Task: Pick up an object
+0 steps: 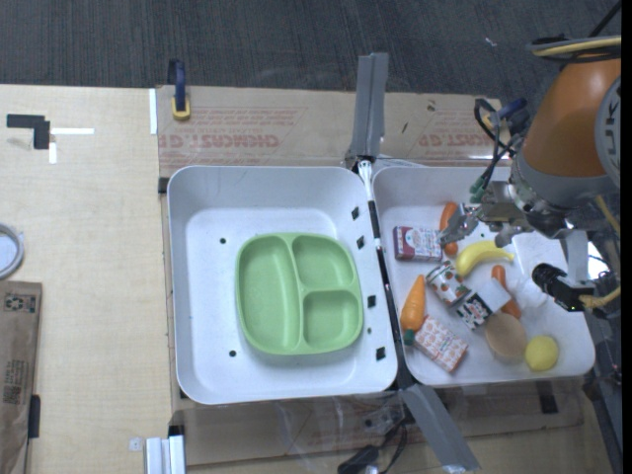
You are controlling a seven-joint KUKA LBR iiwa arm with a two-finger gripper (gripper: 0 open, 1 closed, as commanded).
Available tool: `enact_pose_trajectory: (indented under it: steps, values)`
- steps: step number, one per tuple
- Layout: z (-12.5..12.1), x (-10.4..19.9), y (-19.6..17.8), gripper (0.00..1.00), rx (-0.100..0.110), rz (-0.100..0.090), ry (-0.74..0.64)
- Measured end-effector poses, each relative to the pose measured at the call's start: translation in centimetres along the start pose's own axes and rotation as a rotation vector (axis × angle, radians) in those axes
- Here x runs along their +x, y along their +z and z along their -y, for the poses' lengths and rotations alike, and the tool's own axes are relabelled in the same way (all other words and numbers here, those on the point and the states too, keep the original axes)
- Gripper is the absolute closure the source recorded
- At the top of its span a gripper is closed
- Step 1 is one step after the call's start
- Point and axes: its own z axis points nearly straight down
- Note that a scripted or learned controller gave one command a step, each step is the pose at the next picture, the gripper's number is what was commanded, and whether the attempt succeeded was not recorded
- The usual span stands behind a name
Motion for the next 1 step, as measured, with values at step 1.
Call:
enact_pose_trajectory:
  steps: [1]
  values:
    - [-5.33,-2.34,7.97,0.0,-0.003,0.001,-0.047]
